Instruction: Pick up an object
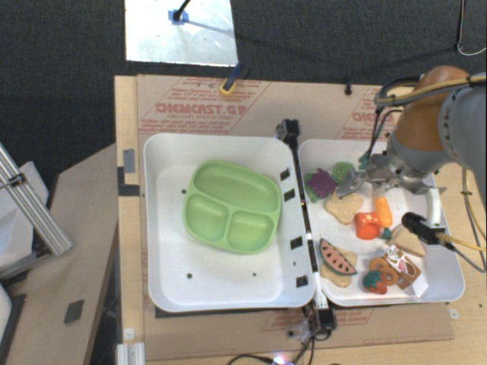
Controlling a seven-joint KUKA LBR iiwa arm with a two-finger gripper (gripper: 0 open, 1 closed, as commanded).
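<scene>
Bench carrying two white bins side by side. Left bin is holding a green divided plate, sitting near its centre. Right bin is holding the toy food: purple grapes at ten o'clock, a green leafy piece just beside them, a tan bread-shaped piece toward the middle, an orange carrot touching a red piece, a watermelon slice at seven o'clock, a pretzel with a small patterned card at five o'clock. Arm is reaching in from three o'clock; gripper is hanging low over the bin's twelve o'clock area, right by the green leafy piece and bread-shaped piece. Pincer state: cannot tell from this angle, and nothing is visibly showing between its tips.
</scene>
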